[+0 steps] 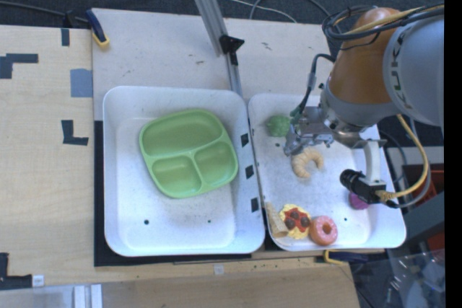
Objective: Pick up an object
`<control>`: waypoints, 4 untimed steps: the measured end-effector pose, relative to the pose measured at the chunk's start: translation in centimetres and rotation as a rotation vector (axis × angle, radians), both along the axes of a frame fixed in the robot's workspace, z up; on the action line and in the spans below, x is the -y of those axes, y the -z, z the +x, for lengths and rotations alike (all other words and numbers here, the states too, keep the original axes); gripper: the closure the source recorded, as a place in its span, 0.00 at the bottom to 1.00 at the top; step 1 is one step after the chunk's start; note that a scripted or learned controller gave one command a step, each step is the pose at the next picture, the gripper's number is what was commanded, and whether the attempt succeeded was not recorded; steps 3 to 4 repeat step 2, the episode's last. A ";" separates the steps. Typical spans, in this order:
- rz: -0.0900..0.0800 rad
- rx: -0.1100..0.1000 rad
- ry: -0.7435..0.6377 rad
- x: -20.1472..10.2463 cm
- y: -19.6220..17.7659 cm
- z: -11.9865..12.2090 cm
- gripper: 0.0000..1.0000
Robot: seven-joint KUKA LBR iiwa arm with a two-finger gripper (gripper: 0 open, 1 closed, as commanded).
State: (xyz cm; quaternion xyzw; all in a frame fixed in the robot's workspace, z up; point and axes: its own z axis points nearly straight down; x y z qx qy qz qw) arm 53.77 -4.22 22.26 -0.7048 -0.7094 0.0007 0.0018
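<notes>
The grey KUKA arm (390, 68) with its orange band reaches in from the right over the right white bin (361, 231). The left white bin (123, 169) holds a green divided plate (189, 152) lying flat, three compartments up. The gripper (294, 144) hangs low in the right bin, between a green broccoli piece (279, 125) on its upper left and a tan croissant (307, 162) just beside it to the lower right; whether its fingers are apart or together cannot be told. The croissant curves like a C, its long axis running roughly up and down the bin, its tips pointing left. Near the front wall lie a pizza slice (294, 221) and a pink donut (323, 230), touching; a purple item (358, 200) sits partly hidden at the right.
</notes>
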 end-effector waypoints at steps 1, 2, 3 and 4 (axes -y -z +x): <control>0.000 0.002 -0.001 -5.1 -0.7 0.6 1.00; 0.000 0.002 -0.002 -11.0 -1.4 0.4 1.00; 0.000 0.002 -0.002 -11.0 -1.4 0.4 1.00; 0.000 0.002 -0.002 -11.0 -1.4 0.4 1.00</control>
